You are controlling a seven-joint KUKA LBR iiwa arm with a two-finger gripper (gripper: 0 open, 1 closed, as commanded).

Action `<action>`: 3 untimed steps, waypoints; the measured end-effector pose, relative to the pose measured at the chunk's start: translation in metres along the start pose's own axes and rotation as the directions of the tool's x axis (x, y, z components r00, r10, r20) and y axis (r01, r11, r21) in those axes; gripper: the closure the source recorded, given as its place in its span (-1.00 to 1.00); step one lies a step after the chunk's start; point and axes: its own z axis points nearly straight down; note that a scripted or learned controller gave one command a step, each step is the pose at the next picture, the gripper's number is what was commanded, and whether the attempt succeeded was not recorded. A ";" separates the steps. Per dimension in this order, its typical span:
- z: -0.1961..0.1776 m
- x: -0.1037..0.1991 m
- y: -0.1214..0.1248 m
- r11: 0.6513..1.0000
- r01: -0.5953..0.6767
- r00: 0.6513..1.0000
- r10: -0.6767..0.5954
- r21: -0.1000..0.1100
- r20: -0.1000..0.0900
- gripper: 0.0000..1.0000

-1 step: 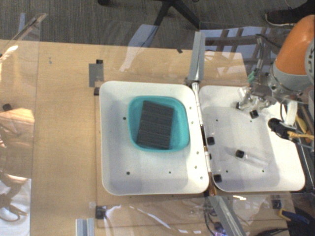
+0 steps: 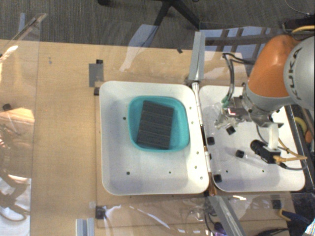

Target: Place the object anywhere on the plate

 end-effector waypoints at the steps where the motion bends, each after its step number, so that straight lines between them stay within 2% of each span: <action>1: 0.000 0.072 -0.064 0.999 0.039 0.999 -0.039 0.000 -0.001 1.00; 2: 0.000 0.071 -0.064 0.999 0.038 0.999 -0.038 -0.001 -0.001 -1.00; 3: -0.001 0.045 -0.002 0.982 0.188 0.982 -0.188 -0.004 0.001 -1.00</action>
